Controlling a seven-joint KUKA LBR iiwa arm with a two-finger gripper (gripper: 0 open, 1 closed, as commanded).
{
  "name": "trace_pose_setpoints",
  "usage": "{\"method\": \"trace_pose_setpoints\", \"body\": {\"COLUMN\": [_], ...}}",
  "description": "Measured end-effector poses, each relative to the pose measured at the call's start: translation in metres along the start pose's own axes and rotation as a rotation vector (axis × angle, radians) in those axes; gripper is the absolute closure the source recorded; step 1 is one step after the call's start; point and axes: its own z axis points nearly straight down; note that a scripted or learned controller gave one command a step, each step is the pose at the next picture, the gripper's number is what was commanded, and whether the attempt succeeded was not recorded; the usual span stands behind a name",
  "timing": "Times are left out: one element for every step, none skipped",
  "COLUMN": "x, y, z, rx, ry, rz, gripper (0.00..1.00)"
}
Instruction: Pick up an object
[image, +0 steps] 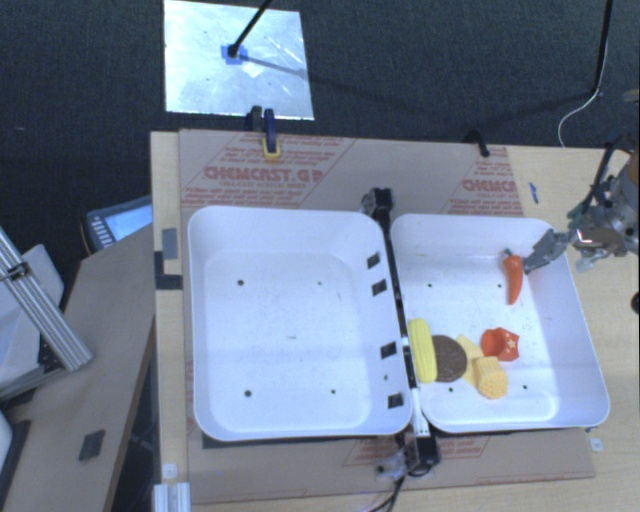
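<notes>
The right bin (575, 330) holds several toy foods. An orange carrot (513, 279) lies near its far right. A yellow corn cob (421, 350) lies against the near left wall, next to a brown round disc (449, 359). A yellow chunk (489, 378) and a red piece (500, 343) sit to their right. My gripper (562, 257) hangs over the bin's far right rim, open, with nothing between its fingers. One finger (543, 250) points toward the carrot's top, just to the carrot's right.
The left bin (200, 300) stands beside the right one, with a black-clipped divider (395, 320) between them. A silver sheet (238, 60) lies beyond the bench. A cable (585, 100) hangs at the far right.
</notes>
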Motion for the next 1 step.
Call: {"method": "trace_pose_setpoints", "body": {"x": [0.0551], "y": [0.0018], "z": [-0.1202], "rx": [-0.014], "ry": [-0.001], "rz": [-0.007], "gripper": [0.00]}}
